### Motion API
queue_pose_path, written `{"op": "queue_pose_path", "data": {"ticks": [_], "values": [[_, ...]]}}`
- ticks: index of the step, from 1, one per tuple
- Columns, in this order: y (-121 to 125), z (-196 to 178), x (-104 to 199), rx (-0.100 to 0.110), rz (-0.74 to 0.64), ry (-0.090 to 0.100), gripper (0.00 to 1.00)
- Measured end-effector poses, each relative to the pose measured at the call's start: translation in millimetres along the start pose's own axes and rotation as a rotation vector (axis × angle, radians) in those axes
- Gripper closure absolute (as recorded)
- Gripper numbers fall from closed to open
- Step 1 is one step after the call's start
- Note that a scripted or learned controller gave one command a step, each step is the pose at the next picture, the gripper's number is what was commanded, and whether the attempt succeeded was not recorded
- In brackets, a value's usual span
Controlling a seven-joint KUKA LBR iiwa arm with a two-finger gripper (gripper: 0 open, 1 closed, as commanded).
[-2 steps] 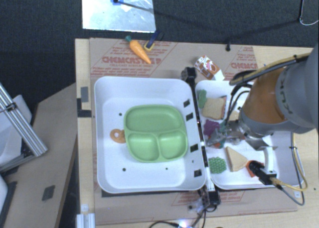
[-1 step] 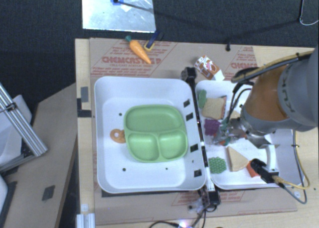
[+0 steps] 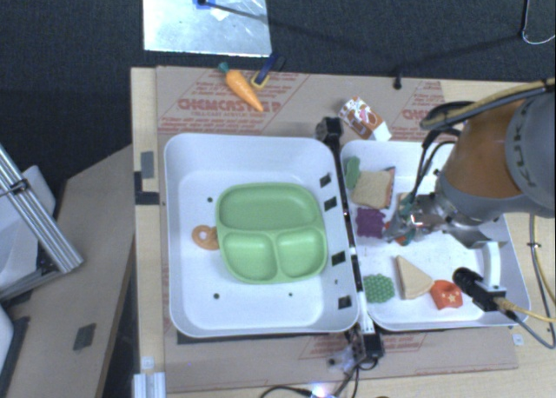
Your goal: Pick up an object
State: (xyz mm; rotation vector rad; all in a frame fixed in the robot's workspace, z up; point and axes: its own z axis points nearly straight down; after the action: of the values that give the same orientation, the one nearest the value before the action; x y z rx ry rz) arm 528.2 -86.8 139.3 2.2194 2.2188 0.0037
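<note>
My gripper is low in the right bin, at its middle. Just to its left lies a purple toy, touching or nearly touching it. A slice of toast lies behind the purple toy. In front of the gripper lie a tan wedge, a red piece and a green bumpy piece. I see nothing lifted.
The left bin holds a green divided plate and a small orange ring. Behind the bins, a toy carrot and a small wrapped snack lie on the cardboard. The arm covers the right bin's far right side.
</note>
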Motion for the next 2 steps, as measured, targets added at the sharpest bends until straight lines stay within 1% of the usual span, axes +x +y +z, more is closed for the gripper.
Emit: {"op": "queue_pose_path", "data": {"ticks": [1, 2], "values": [[-4.2, -55.5, 8.3, -0.002, -0.005, 0.0, 1.0], [-2.5, -86.9, 8.4, -0.001, -0.005, 0.0, 1.0]]}}
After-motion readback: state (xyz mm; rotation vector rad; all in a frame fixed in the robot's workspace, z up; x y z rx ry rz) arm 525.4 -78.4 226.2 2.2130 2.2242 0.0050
